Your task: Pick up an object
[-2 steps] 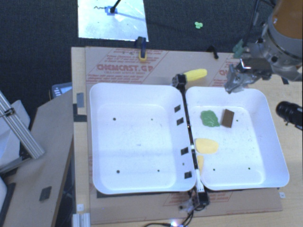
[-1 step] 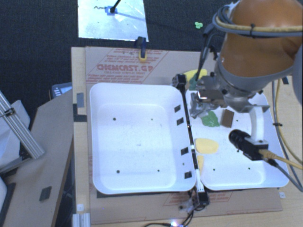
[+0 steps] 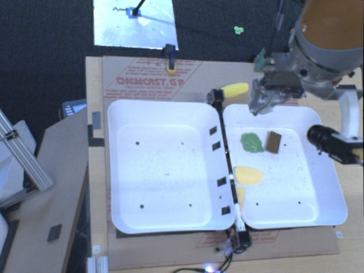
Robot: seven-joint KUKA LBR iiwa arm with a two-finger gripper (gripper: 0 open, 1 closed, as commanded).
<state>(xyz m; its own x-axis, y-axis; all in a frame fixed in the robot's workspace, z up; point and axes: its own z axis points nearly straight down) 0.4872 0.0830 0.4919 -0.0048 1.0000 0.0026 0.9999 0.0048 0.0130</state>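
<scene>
Camera view: pincer (image 3: 263,104) hovers over far rim of right bin (image 3: 327,209), nothing between fingers; whether spread or clenched, cannot tell. Likely poised for descent. Candidates cluster in right bin, short of pincer: green lump (image 3: 252,142) (soft-looking, irregular) just beside brown block (image 3: 274,142), upright-ish rectangle; yellow piece (image 3: 248,176) nearer, flat, rounded. Left bin (image 3: 122,209) bare white. Grouping probably makes green lump nearest target.
</scene>
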